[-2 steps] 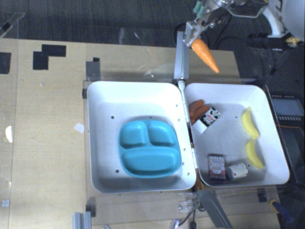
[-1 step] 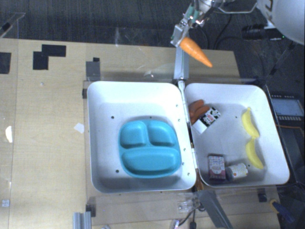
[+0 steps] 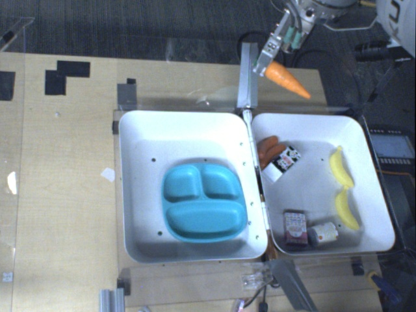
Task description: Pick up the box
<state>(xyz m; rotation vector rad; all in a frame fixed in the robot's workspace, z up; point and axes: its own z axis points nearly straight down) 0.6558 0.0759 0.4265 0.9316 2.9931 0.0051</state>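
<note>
A small maroon box (image 3: 294,229) with a pale label lies flat near the front edge of the right bin (image 3: 370,151). A black-and-white box (image 3: 285,160) lies tilted near that bin's left wall. My gripper (image 3: 264,64) hangs high above the bench behind the bins, far from both boxes. Its fingers are shut on the thick end of an orange carrot (image 3: 288,79), which points down to the right.
The right bin also holds two yellow bananas (image 3: 341,168) (image 3: 348,210), a brown sausage-like piece (image 3: 269,148) and a small grey can (image 3: 324,233) beside the maroon box. A blue divided tray (image 3: 205,200) sits in the left bin (image 3: 140,174).
</note>
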